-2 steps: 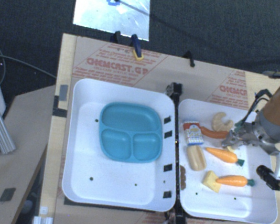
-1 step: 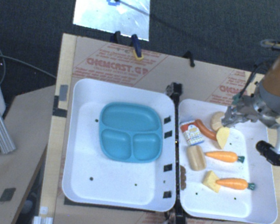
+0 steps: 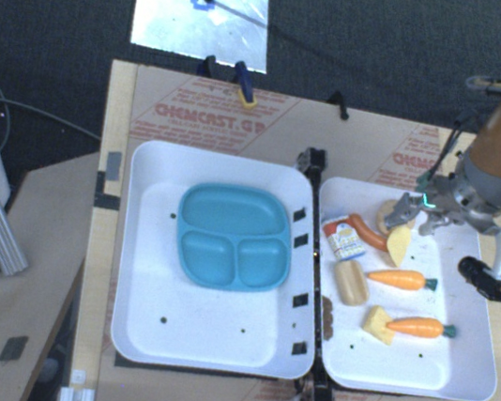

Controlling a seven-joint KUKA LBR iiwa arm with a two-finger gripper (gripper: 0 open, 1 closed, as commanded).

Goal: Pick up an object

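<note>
**Pale yellow wedge sits right under the gripper, back of the right bin**

Pale yellow, curved like a fruit slice: that wedge (image 3: 398,246) is the closest candidate, lying in the back half of the right bin (image 3: 468,376) just below the gripper (image 3: 418,216). The gripper hangs low over that corner, arm reaching in from the right. From this slant I cannot tell whether it is open or closed, and nothing shows held in it. My read is that it is lined up for a descent onto this crowded patch and no pick has been made yet.

And crowded it is! A red sausage (image 3: 368,232) lies just beside the wedge on its left, close enough to be touching. A round tan piece (image 3: 387,213) peeks out beside the gripper. Further left, a small printed packet (image 3: 344,243) lies against the bin wall, with a tan roll (image 3: 350,283) below it. An upper carrot (image 3: 397,278) lies across just in front of the wedge, tip pointing left. That neighbour could get nudged or pinched along with it. Nearer the front, a lower carrot (image 3: 416,324) noses into a yellow block (image 3: 378,325).

Over in the left bin (image 3: 140,319), a blue divided plate (image 3: 233,238) lies flat, well apart from the action.
</note>
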